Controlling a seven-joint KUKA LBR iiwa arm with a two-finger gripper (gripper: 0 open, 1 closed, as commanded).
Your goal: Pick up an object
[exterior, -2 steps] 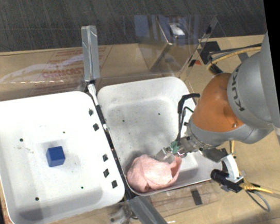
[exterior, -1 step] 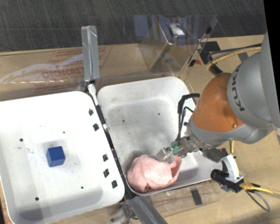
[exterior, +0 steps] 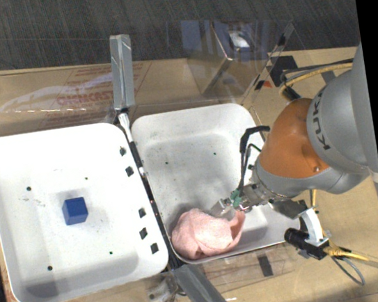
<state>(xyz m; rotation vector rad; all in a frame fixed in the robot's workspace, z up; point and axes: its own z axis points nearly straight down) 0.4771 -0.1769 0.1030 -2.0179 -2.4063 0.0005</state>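
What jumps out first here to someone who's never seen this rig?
The grey arm with its orange band dominates the right side, reaching down into the right bin. Its pincer sits at the edge of a crumpled pink cloth-like lump in that bin's near corner. In the left bin, a small blue cube stands alone on the white floor.

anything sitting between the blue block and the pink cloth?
In the camera view, the blue block lies in the left bin, the pink cloth in the right bin. Between them: bare white floor and the bins' adjoining walls with black clips.
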